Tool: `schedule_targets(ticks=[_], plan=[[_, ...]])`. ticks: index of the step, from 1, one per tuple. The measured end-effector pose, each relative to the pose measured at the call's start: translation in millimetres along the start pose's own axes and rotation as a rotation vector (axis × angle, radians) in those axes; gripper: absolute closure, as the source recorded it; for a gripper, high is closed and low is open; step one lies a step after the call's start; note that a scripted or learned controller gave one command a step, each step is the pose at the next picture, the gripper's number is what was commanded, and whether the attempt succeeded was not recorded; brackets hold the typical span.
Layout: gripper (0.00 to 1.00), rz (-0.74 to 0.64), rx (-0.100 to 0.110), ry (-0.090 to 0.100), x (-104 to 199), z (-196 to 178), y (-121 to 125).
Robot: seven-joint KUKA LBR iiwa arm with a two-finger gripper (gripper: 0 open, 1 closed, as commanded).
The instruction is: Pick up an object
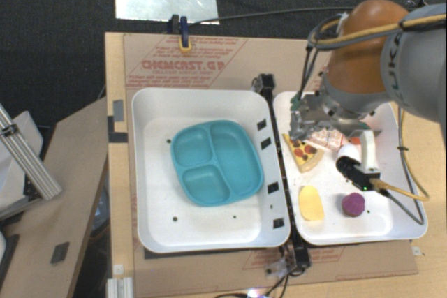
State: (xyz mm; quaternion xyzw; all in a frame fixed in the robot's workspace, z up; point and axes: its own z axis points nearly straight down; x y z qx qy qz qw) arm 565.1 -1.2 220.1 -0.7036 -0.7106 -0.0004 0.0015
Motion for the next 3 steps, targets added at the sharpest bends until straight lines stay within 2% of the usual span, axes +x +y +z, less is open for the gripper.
schedule_targets(ticks=[1,2,3], plan=[[1.0,0.0,-0.001,-0.001,56.0,-2.7,-13.5],[1.0,0.001,0.0,-0.001,99.0,2.8,-32.7],[0.0,0.007,-0.002,-0.002,96.1,2.4,-31.8]])
